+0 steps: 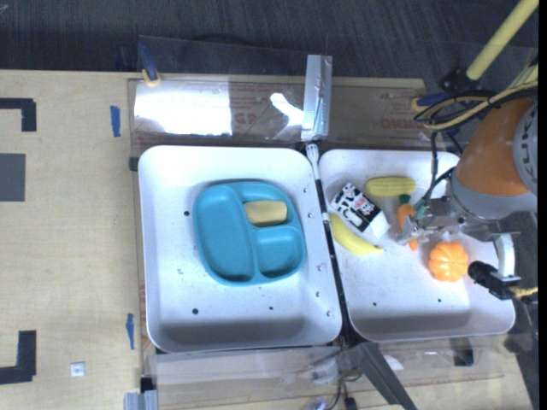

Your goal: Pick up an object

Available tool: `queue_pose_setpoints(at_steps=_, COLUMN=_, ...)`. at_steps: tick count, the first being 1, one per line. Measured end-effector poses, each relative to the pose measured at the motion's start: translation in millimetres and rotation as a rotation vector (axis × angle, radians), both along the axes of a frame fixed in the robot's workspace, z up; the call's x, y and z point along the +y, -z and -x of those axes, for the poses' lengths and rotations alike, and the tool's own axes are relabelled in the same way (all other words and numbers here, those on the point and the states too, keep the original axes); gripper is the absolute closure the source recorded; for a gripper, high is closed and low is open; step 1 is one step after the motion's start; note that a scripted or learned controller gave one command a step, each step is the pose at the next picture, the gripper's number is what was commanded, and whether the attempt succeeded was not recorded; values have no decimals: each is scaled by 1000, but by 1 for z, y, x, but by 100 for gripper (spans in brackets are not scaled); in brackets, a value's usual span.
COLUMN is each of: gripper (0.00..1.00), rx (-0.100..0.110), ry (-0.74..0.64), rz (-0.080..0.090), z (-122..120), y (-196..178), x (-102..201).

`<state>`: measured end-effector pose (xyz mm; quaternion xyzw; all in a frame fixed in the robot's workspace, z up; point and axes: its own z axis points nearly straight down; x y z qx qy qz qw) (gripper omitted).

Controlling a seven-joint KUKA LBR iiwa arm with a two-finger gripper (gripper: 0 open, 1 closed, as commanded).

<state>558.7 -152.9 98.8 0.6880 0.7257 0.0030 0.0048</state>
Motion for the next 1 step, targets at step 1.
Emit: queue_pose_setpoints(at_steps=1, gripper=100, rx=1, ry=12, rz=-3, z=-16, y=-116, x=59)
